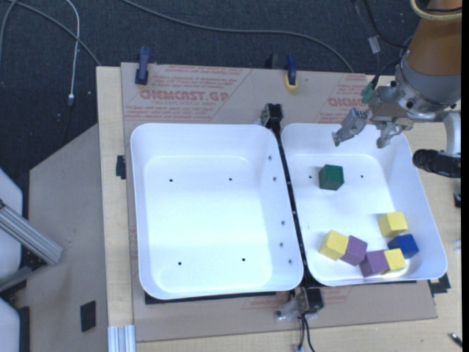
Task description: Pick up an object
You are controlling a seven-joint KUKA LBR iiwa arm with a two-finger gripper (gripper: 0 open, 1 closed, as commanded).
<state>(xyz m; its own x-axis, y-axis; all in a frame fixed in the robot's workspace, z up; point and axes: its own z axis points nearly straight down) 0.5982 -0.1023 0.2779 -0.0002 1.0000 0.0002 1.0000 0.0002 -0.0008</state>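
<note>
While the two-finger metal gripper hangs with fingers spread and nothing between them, it sits above the right white bin's far rim. Below it, inside that bin, lies a dark green cube.

The arm is cut off by the top and right edges.

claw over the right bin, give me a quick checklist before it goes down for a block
1. Claw open: ok, its two fingers stand apart with nothing between them.
2. Target free to grasp: ok, the green block sits alone, apart from the rest.
3. Claw above target: not ok, it hangs over the far rim of the right bin, beyond the block.
4. Other blocks clear of the path: ok, the yellow, purple and blue ones cluster at the near side.
5. Claw height above bin floor: cannot tell.
</note>
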